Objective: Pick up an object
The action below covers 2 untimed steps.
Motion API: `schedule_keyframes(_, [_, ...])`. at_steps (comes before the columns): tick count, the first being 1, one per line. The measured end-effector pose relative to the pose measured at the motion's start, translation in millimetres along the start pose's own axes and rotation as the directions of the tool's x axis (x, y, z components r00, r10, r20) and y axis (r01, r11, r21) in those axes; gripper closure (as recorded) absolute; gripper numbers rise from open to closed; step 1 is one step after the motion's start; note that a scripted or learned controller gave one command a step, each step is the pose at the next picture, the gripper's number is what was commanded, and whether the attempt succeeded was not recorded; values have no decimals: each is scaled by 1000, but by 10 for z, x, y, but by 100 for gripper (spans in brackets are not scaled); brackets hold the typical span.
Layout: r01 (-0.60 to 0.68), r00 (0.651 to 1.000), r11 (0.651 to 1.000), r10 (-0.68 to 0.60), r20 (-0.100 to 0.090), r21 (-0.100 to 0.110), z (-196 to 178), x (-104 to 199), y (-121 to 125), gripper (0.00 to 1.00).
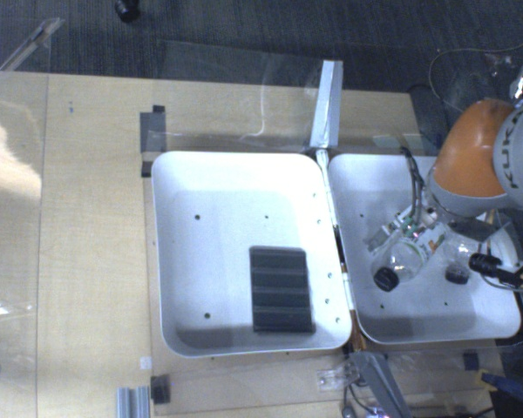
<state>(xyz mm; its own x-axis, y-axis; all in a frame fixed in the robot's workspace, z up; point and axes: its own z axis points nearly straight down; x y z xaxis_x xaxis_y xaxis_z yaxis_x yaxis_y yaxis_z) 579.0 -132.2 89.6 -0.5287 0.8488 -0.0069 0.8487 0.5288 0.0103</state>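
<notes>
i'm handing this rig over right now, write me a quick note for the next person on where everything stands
Gripper: low inside the right bin, over its left half; the view does not settle whether it is open or shut, or whether it has anything.
Objects: a black ribbed block lies flat in the left bin, toward its front right. In the right bin, a small dark round piece sits just below the gripper, and another small dark piece lies to its right.
Done: no pick confirmed; nothing is visibly lifted.
Left: grasp one object and raise it clear of its bin.
</notes>
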Motion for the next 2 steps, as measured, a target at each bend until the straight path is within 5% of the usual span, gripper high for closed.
schedule_keyframes(1, [-131, 991, 991, 131, -1, 4, -1444, -278, 20, 0])
schedule_keyframes(2, [43, 999, 999, -43, -1, 2, -177, -514, -46, 0])
